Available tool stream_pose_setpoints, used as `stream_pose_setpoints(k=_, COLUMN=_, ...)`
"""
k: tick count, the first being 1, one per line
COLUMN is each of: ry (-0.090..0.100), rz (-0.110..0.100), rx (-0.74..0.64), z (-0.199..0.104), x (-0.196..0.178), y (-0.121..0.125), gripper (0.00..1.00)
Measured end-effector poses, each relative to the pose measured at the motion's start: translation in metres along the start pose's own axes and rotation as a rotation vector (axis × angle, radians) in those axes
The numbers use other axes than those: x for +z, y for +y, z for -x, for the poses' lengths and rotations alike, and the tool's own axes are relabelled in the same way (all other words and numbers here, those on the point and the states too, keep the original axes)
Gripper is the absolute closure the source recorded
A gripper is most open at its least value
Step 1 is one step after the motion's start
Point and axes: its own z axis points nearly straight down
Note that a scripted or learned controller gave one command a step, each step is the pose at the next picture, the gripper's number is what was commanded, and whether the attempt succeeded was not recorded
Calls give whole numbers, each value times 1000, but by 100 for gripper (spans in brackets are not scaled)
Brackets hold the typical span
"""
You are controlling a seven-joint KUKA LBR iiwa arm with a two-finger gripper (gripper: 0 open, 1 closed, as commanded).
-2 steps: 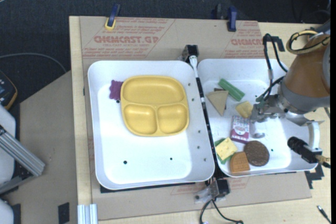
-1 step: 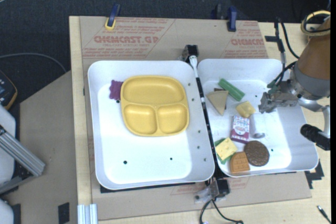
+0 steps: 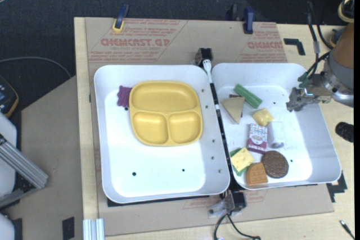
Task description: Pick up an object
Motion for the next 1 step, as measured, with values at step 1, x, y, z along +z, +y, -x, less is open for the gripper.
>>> stream_pose_setpoints(k=1, ry=2, rz=0, rx=-6, z=-49, x=-9, y=37, gripper=100)
